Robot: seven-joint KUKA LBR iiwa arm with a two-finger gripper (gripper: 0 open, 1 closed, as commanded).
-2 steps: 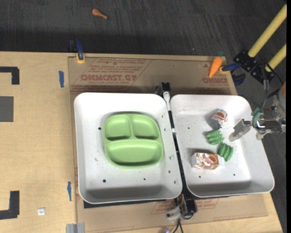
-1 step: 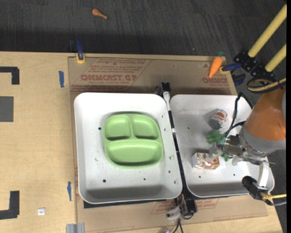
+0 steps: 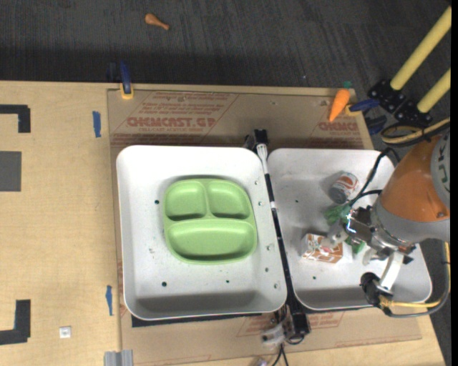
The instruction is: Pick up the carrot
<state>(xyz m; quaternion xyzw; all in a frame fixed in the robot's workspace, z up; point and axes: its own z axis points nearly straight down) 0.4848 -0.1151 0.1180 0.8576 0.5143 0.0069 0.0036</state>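
Note:
An orange carrot (image 3: 338,106) with a small green top lies on the cardboard sheet just beyond the far rim of the right bin (image 3: 308,286), outside it. My gripper (image 3: 353,230) hangs low inside the right bin, well nearer the camera than the carrot, over a green object (image 3: 336,213) that it partly hides. The wrist and the orange band (image 3: 415,193) cover the bin's right side. I cannot make out anything between the fingers from this angle.
The right bin also holds a small can (image 3: 344,184) and a white-and-orange packet (image 3: 323,249). A green divided plate (image 3: 210,219) lies in the left bin (image 3: 136,214). Cables and blue clips (image 3: 361,106) sit near the carrot. A small orange item (image 3: 156,21) lies on the floor.

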